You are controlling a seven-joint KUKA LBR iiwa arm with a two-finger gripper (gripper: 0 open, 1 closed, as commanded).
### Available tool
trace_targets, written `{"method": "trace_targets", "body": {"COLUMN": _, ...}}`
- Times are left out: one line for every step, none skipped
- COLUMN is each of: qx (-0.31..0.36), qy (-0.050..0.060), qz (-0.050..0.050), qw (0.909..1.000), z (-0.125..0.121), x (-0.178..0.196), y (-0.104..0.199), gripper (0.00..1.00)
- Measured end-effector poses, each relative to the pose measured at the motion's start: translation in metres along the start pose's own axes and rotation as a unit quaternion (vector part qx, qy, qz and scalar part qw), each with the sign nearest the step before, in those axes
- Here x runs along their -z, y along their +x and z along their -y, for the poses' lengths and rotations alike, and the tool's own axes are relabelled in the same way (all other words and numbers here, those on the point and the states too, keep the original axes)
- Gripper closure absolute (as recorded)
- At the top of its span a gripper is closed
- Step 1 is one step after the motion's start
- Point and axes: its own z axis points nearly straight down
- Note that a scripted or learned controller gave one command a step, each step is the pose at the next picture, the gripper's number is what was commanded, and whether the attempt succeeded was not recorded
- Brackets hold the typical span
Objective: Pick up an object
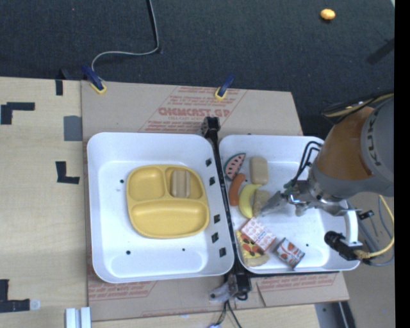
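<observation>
At the near edge of the right bin [320,266], around 6 o'clock: a small brown-and-red carton [289,252], a red-and-white carton [257,232] just beside it, and some flat yellow toy food [251,255] half tucked under that second one. Pretty cluttered down there, all touching or nearly.

Further in, near the bin's middle: pincer [270,204] reaching in from 3 o'clock, tip right up against the yellow toy fruit [245,200]. Spread or pressed together? Can't tell from this angle, too blurry, grey on grey. Nothing visibly pinched, so not calling it a hold.

Likeliest target, going by that: the yellow toy fruit, left of centre in the right bin, with a reddish sausage [236,187] touching it at 9 o'clock. Probably light hollow plastic, stiff, smooth and rounded, so prone to squirting out sideways. Best bet: grab across the narrow middle, not the tapered ends, and watch for dragging the sausage along.

Beyond that, at 12 o'clock from the fruit: a tan block [259,170], and a watermelon slice [234,164] by the divider.

Over at 9 o'clock, in the left bin [102,211]: a yellow divided plate [168,214] with a tan piece [181,184] in its far right compartment.

Farthest out, past the tabletop [32,224]: an orange ball [327,14] on the dark floor [224,38].
</observation>
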Motion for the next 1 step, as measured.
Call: {"method": "trace_targets", "body": {"qx": 0.001, "qy": -0.003, "qz": 0.001, "qw": 1.0000, "z": -0.0474, "x": -0.0368, "y": 0.0169, "gripper": 0.00}}
